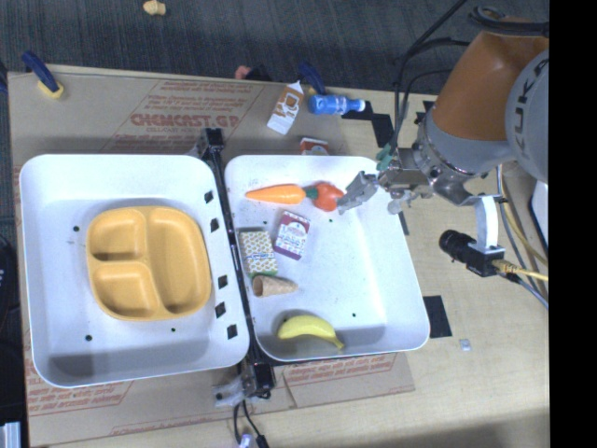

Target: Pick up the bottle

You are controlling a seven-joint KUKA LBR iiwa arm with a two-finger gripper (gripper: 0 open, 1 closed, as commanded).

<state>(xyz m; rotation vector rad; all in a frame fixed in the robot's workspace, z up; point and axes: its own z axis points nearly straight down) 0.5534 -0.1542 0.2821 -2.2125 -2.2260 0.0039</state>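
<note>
Nearest the camera, a yellow banana (310, 330) lies at the front wall of the right bin (392, 287). Just behind it sit an ice-cream cone (273, 286), a tan waffle block (256, 248) and a small purple carton (292, 235). In the left bin (47, 250) rests a yellow divided plate (149, 259). Farther back in the right bin lie a carrot (276, 194) and a red tomato (327, 195), touching end to end. My pincer (359, 190) hangs just beside the tomato, near the bin's back right corner; whether it is released or clenched, I cannot tell. The blue bottle (328, 105) lies on its side outside both bins, on the bench beyond the right bin, beside a small white carton (285, 109).
</note>
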